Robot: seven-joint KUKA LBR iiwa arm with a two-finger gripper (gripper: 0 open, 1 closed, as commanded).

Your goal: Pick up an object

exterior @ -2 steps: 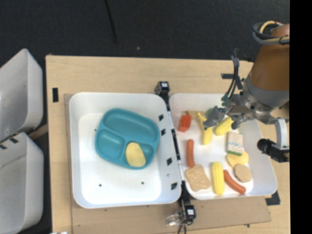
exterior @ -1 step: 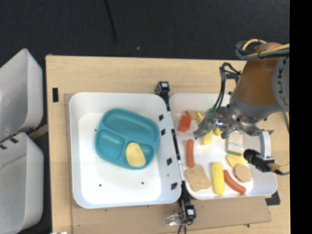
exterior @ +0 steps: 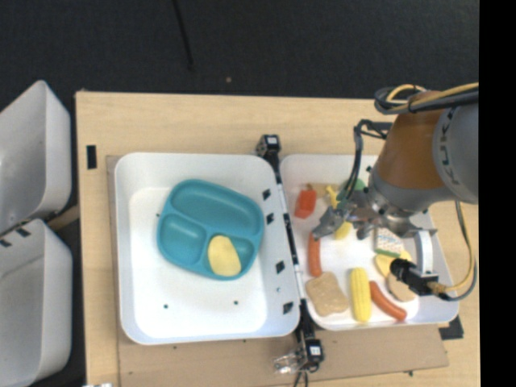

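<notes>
The right bin (exterior: 322, 168) is crowded with toy food, and the arm (exterior: 415, 156), reaching in from the right, hangs low over its middle, hiding part of the floor and whatever lies under the wrist. Its gripper (exterior: 343, 220) points left into the bin, with a small yellow piece (exterior: 342, 230) right at the fingertips; whether the fingers are apart or closed on it cannot be told from this angle.

Counting what shows in that bin:
- one orange carrot-like piece (exterior: 305, 202) at the far left;
- one small yellow bit (exterior: 330, 193) just right of it;
- one red sausage (exterior: 314, 255) lying along the left wall;
- one slice of toast (exterior: 326, 294) at the near left corner;
- one corn cob (exterior: 359, 294) just right of the toast;
- a second red sausage (exterior: 388, 301) lying slantwise at the near right;
- a further mixed cluster (exterior: 395, 264) under the arm's black fitting, too hidden to name.

The left bin (exterior: 133, 297) holds one teal divided plate (exterior: 193, 216), which sits left of centre. One yellow lemon-shaped piece (exterior: 224, 256) rests in the plate's near right compartment. Black clips (exterior: 268, 144) stand along the seam between the two bins, and cables (exterior: 463, 256) loop down the arm's right side.
</notes>
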